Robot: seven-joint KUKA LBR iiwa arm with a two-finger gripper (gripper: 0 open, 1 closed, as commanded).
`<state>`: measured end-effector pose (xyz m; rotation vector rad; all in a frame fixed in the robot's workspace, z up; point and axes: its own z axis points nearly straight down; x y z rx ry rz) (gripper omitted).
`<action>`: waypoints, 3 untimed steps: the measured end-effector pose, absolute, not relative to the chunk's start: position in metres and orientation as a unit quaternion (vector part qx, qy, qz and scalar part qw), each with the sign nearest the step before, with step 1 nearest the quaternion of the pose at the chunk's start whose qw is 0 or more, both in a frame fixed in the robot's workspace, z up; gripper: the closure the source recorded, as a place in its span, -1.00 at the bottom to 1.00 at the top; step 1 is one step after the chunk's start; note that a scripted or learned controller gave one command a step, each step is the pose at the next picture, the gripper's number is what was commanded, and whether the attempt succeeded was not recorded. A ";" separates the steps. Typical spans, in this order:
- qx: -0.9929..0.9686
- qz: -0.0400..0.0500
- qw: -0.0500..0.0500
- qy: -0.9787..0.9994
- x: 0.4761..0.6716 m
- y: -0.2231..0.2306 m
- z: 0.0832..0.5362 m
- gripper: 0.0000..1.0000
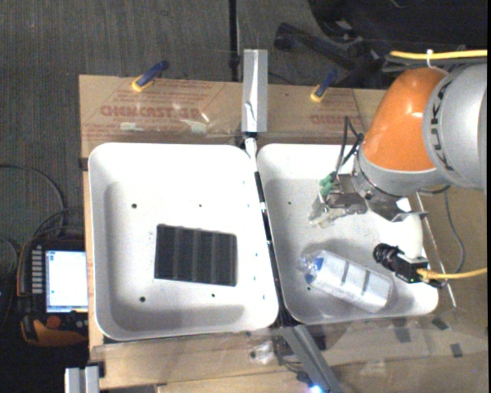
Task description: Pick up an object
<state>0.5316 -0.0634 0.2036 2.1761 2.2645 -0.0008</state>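
reach step, judging by the layout: two-finger gripper (326, 207) poised over right white bin (288, 164), pincer state impossible to tell. clear plastic bottle (348, 278) lying flat just below, apart. next: lowering squarely onto bottle. dark ribbed rectangular pad (195, 255) in left white bin (114, 160).

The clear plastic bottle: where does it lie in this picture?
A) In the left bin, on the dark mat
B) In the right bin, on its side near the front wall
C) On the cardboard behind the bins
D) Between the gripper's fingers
B. The clear plastic bottle lies on its side on the floor of the right bin, below and apart from the gripper.
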 end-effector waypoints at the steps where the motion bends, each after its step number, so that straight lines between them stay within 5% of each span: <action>1: 0.693 0.000 0.000 0.721 0.532 -0.063 0.204 -1.00; 2: 0.677 -0.001 -0.001 0.736 0.520 -0.101 0.149 -1.00; 3: 0.635 0.004 0.004 0.772 0.531 -0.132 0.092 -1.00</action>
